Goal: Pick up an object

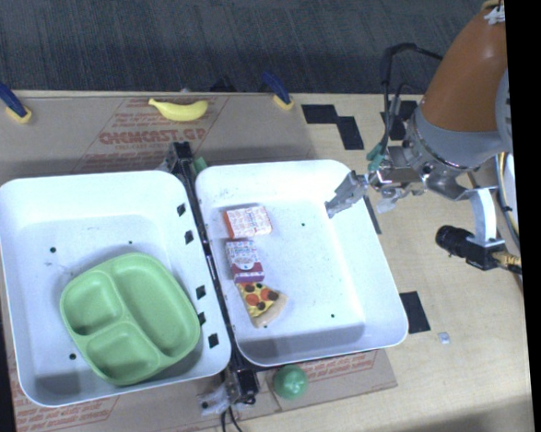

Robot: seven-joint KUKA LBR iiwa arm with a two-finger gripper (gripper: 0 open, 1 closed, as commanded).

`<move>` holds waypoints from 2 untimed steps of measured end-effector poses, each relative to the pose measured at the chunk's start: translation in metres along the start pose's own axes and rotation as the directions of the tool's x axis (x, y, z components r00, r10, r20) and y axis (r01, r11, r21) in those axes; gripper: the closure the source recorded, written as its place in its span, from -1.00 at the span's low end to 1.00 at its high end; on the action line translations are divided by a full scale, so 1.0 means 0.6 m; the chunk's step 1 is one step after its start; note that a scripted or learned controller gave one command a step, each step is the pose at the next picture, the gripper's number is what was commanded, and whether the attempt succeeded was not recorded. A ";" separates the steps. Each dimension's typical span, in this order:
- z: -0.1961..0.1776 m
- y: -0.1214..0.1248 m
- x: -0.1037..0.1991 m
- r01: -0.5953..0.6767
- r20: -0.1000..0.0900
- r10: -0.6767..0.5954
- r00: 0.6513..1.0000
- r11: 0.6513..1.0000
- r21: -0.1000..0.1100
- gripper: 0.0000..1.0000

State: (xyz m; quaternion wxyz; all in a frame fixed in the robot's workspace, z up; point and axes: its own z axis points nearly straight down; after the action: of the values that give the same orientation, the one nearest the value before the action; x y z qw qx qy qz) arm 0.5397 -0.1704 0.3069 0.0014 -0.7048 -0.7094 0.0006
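So far nothing is being carried: the gripper [346, 196] is hovering over the right bin's [370, 250] upper right rim, its spread impossible to tell, while the pizza slice [261, 302] and two small cartons [245, 238] are lying unpicked near the bin's left wall.

Left of the gripper [346, 196], the bins [349, 279] look like smooth white plastic, faintly glossy. The green tray [130, 317] farther left is matt plastic. Brown printed cardboard [144, 131] lies beneath; the bench [465, 354] looks like pale, matt wood.
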 end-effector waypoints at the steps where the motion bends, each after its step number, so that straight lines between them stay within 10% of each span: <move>1: 0.000 0.000 0.000 0.000 0.000 0.000 1.000 1.000 0.000 -1.00; 2: 0.004 -0.049 -0.067 -0.002 0.001 0.002 1.000 1.000 0.000 -1.00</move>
State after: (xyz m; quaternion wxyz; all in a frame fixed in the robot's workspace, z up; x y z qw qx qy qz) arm 0.5104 -0.2111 0.3045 0.0008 -0.7054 -0.7088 0.0010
